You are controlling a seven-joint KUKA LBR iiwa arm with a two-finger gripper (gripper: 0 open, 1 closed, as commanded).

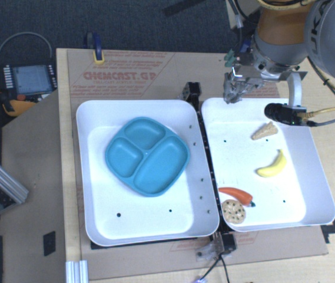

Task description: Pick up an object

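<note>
The right bin holds a beige wedge, a yellow banana, a red-orange pepper and a speckled round cookie. My gripper hangs over the far left corner of that bin, pointing down, with nothing visible between its fingers. It is well apart from all the objects; the wedge is the closest, to its right and nearer the front.
A blue divided plate lies in the left bin. A black clip sits at the back between the bins. A black cylindrical part of the arm overhangs the right bin's far edge.
</note>
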